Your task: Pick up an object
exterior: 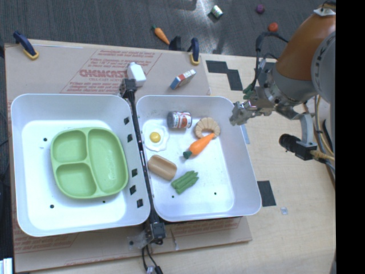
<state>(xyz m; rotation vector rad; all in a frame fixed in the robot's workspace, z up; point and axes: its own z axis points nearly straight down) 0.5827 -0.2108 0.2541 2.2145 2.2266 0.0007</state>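
Nothing picked yet, all left to do: gripper [238, 114] hangs over right bin [242, 170] upper right rim, can't tell finger state, nothing visibly held. Carrot [201, 145], can [179, 120], egg [154, 137], bread [162, 167], beans [185, 181] lie in right bin

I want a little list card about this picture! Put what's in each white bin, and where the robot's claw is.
left bin: a green divided plate
right bin: fried egg, small can, croissant, carrot, bread roll, green beans
claw: over the right bin's upper right rim, holding nothing that shows
on the cardboard behind the bins: a small red, white and blue carton
task step: no toy picked up yet
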